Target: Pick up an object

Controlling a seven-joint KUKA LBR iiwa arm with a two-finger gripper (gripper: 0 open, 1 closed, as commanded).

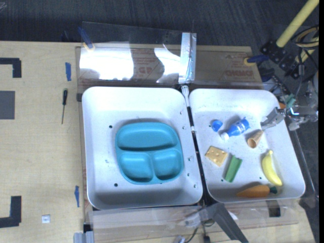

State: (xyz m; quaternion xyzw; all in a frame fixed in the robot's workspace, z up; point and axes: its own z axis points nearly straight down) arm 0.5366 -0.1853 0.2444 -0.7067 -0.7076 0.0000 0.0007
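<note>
Lying just left of the gripper (273,118), whose state is unclear, a cone (254,138).

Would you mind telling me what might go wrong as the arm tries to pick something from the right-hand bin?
1. The pincer sits at the right bin near its far right rim, beside the small cone-shaped piece; coming down there, it may strike the wall.
2. The blue bottle and cone lie close together, so a grasp may nudge one.
3. The banana and carrot rest near the rim, awkward to reach.
</note>
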